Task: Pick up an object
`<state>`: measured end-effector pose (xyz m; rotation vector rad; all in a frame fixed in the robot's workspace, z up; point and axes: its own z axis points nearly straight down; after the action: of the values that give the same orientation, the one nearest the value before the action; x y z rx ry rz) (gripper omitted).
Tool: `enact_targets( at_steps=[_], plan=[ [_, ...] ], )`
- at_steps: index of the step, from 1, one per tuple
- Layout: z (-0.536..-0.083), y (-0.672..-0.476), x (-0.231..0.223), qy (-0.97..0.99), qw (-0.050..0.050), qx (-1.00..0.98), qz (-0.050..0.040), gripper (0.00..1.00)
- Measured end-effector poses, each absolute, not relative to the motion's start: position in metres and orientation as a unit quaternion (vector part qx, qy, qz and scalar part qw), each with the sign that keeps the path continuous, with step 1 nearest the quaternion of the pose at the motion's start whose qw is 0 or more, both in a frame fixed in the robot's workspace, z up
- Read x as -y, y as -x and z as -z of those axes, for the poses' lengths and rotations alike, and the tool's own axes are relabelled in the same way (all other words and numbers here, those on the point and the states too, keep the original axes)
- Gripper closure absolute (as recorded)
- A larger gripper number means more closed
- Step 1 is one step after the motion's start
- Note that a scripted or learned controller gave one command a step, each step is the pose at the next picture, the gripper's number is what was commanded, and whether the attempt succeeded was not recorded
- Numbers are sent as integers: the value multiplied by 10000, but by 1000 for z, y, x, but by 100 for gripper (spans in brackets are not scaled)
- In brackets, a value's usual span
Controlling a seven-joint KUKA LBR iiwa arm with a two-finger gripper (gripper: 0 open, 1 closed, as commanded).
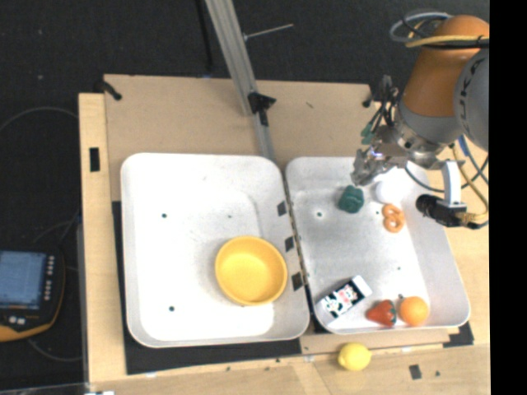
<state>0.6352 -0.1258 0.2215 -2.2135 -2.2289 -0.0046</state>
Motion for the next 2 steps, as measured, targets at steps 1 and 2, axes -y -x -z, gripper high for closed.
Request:
enact_targets(
  at_steps=[1, 2],
  plan=[
    [-217, -650, 70, 7045, -4, 7097, 12, 100],
    [-215, -654, 23, 7048, -4, 7094, 10, 100]
  ],
)
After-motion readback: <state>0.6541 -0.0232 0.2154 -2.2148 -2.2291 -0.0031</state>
